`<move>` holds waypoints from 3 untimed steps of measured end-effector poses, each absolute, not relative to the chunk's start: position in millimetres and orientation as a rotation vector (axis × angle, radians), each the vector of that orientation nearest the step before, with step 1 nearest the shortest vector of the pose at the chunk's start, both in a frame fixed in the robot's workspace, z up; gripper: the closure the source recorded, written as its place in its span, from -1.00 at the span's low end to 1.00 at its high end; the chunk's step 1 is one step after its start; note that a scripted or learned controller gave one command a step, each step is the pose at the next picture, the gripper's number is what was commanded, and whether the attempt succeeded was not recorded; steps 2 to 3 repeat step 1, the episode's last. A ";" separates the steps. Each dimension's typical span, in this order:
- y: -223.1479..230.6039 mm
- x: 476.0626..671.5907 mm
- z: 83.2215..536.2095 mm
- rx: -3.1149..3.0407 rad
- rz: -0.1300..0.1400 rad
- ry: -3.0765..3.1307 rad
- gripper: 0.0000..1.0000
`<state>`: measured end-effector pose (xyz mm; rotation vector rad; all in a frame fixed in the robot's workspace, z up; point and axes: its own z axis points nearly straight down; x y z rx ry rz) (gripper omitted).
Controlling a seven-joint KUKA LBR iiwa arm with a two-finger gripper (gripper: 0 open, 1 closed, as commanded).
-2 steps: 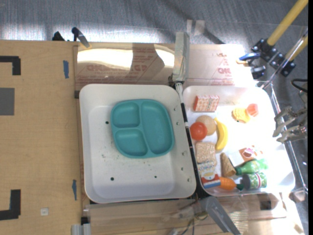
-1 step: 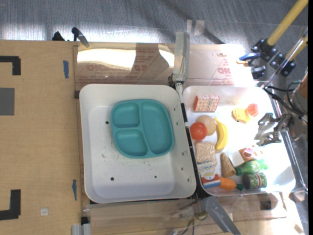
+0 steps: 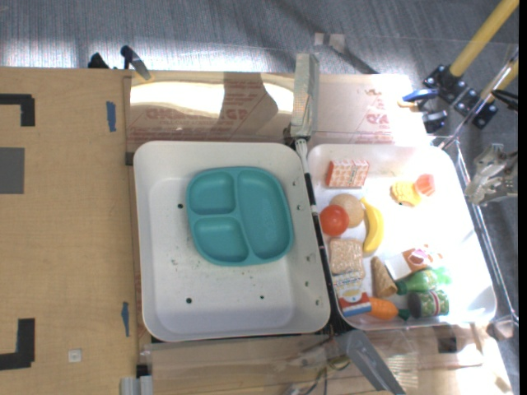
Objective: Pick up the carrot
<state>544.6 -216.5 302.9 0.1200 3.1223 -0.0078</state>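
We are looking at the carrot point(image 3: 381, 308) lying flat at the lower edge of the right bin point(image 3: 473, 245), lower right of the frame, its orange body pointing right toward a green bottle point(image 3: 428, 303). A small blue-and-white packet point(image 3: 352, 301) is touching its left end, a second green piece point(image 3: 422, 281) is sitting just above the bottle, and a brown bread-like piece point(image 3: 383, 278) is resting just above the carrot. Further up we are seeing a cracker point(image 3: 346, 256), a banana point(image 3: 374, 227), a tomato point(image 3: 333, 220) and an orange box point(image 3: 347, 173). The left bin point(image 3: 156, 245), centre of the frame, is holding a teal divided plate point(image 3: 240, 215).

The pincer point(image 3: 486, 175) is hanging at the right edge of the frame, outside the bin's rim and well apart from the carrot; we cannot tell from here how its fingers are standing.

We are judging that the approach has not begun. To do it well, we are advising a descent straight over the carrot's middle, with the fingers closing across its narrow width from above and below in the frame, since the packet and bottle are crowding both ends and the bin wall is close below.
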 end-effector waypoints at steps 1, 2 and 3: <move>-159.1 492.6 284.2 -0.005 0.000 3.137 1.00; -159.1 492.6 284.2 -0.005 0.000 3.137 1.00; -159.1 492.6 284.2 -0.005 0.000 3.137 1.00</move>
